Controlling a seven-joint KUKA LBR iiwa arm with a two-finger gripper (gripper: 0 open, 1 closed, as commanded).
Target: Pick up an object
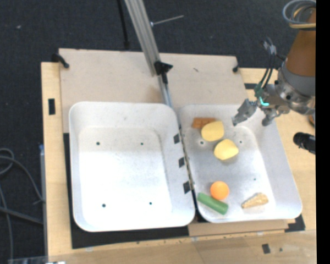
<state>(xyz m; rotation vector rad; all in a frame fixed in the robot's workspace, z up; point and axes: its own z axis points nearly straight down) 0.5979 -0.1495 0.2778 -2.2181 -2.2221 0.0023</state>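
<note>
The right bin [275,164] holds two pale yellow rounded pieces [213,131] [226,149], a brown block [199,122] at the far edge, an orange ball [219,190], a green stick [212,203] and a tan wedge [255,201]. My gripper [257,114] hangs open over the bin's far right corner, its two fingers spread apart with nothing between them. It sits to the right of the upper yellow piece and above it, well clear of every object.
The left bin [82,147] lies alongside, divided from the right one by a ridge with black clips. A slanted metal pole [144,29] rises behind the bins. Cables [5,169] lie on the floor at left.
</note>
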